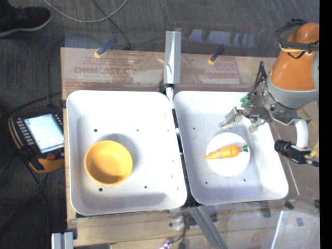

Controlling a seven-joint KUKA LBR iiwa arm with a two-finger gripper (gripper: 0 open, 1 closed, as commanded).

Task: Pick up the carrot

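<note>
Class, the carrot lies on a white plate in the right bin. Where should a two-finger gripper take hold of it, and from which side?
Probably the carrot at its thicker orange middle, approached from above, fingers straddling its width. It lies flat on the plate, long axis across the bin, tapering to a thin tip at image left.

One fixed overhead camera, slanted down, probably mid-distance, both bins (pixel 124 139) framed

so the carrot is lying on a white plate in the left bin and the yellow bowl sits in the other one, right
Not quite. The camera view shows the carrot lying on the white plate in the right bin, not the left. The yellow bowl sits in the other one, the left bin. The end effector hangs above the right bin, apart from the carrot.
</note>
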